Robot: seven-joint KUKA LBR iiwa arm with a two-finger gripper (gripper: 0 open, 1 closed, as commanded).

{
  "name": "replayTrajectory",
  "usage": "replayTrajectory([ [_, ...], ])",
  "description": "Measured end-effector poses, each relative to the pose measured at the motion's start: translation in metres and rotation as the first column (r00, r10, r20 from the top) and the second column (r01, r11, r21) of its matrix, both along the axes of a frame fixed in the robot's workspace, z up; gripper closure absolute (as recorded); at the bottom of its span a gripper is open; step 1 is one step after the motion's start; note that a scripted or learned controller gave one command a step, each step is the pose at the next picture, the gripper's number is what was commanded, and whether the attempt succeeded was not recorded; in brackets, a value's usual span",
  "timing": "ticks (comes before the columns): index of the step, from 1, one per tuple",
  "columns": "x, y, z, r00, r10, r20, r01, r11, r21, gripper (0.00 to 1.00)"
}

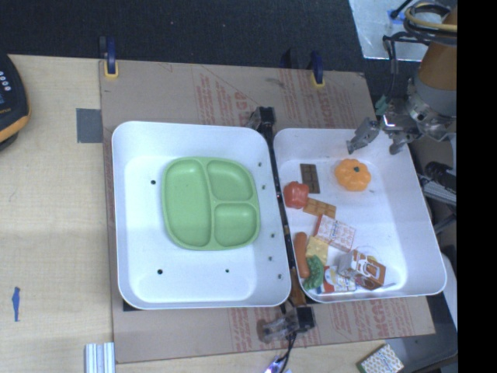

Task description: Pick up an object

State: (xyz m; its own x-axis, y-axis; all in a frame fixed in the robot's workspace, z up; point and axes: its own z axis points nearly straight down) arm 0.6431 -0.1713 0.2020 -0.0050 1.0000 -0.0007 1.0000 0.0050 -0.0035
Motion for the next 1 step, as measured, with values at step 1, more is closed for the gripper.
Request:
replayTrajectory([
  [1,-0.0055,-0.0130,-0.1165,1.000,0.000,-0.007,0.000,1.000,0.000,0.00],
])
